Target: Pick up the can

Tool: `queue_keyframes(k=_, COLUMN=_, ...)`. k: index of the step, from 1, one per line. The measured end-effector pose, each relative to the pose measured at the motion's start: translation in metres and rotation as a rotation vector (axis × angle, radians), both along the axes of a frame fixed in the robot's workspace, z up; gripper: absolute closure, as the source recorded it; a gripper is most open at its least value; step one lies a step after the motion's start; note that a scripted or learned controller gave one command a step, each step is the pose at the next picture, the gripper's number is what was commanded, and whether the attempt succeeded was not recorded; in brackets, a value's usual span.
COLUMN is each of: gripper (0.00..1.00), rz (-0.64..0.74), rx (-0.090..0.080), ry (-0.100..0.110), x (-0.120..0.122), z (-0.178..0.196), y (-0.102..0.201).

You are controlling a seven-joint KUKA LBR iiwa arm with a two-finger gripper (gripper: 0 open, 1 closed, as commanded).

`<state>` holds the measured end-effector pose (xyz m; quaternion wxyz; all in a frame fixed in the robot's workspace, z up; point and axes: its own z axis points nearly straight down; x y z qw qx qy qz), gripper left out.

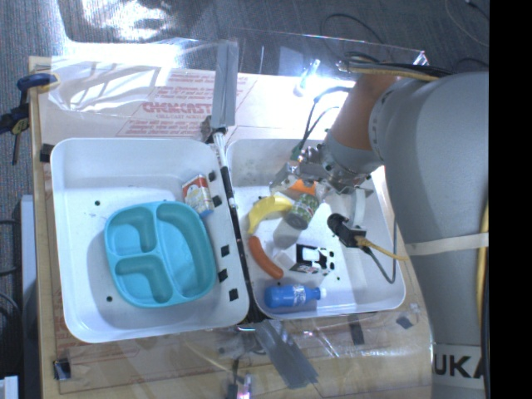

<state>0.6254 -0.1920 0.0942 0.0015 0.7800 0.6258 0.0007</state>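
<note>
Grey and bulky, the arm (432,181) fills the 3 o'clock side of the view, its orange band (366,115) showing above the wrist as it reaches down into the right bin (378,293). White and shallow, the two bins sit side by side, the left bin (75,181) taking the 9 o'clock half of the bench. In the left bin a blue divided tray (158,252) lies toward 7 o'clock of that bin's floor. The can (197,195), small with a red and white label, lies in the left bin at the tray's 1 o'clock, just beside the divider between the bins and well apart from the gripper.

The gripper (306,181) hangs low over the right bin's 12 o'clock part, above a cluster of items; whether its fingers are spread or closed I cannot tell, since the wrist and clutter hide them. Just beneath it, toward 6 o'clock, a bottle (301,210) with an orange cap lies tilted, touching a yellow banana (268,210) at its 9 o'clock. A black and white tag card (312,258) lies at the bin's middle. At 7 o'clock of the card an orange-red sausage shape (264,258) lies on a slant. A blue bottle (291,296) rests on its side at the bin's 6 o'clock edge. A black cable (353,235) trails from the wrist across the bin's 3 o'clock side.
</note>
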Motion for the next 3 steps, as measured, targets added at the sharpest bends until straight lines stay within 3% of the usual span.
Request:
queue_keyframes(k=1, gripper=0.0, rz=-0.073, rx=0.002, ry=0.005, x=0.013, z=0.11, y=-0.004)
queue_keyframes(k=2, gripper=0.0, rz=0.158, rx=0.003, ry=0.009, x=-0.06, z=0.044, y=0.027)
queue_keyframes(k=3, gripper=0.0, rz=0.148, rx=-0.013, ry=-0.033, x=-0.031, z=0.017, y=0.06)
